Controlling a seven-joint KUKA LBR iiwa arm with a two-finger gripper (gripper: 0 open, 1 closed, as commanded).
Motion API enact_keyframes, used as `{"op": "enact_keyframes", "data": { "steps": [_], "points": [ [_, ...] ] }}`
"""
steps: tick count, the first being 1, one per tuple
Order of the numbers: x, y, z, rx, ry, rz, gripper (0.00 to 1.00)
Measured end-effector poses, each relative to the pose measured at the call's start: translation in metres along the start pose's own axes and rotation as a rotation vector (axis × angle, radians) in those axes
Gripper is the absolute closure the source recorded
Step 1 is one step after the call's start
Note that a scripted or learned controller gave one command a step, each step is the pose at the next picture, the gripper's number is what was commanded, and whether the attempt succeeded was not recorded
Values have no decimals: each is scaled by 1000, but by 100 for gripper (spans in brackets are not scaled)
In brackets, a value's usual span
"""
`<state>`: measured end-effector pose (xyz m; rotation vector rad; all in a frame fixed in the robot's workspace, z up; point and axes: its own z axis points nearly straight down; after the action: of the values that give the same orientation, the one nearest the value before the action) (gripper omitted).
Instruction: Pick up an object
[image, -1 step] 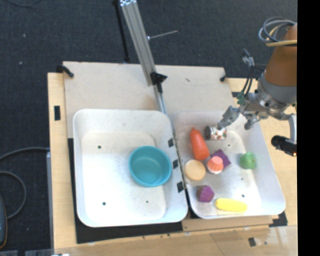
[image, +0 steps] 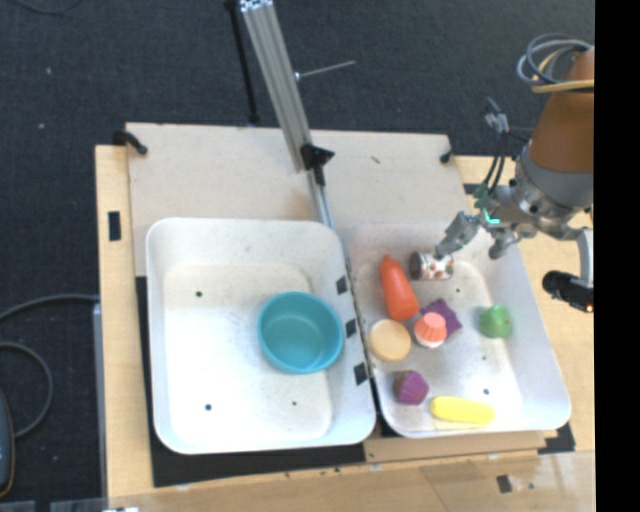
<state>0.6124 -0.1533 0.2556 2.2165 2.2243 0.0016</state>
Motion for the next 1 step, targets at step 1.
{"op": "enact_keyframes", "data": {
  "steps": [1],
  "points": [
    [-3,-2,63,6,-2,4,0]
  ]
}}
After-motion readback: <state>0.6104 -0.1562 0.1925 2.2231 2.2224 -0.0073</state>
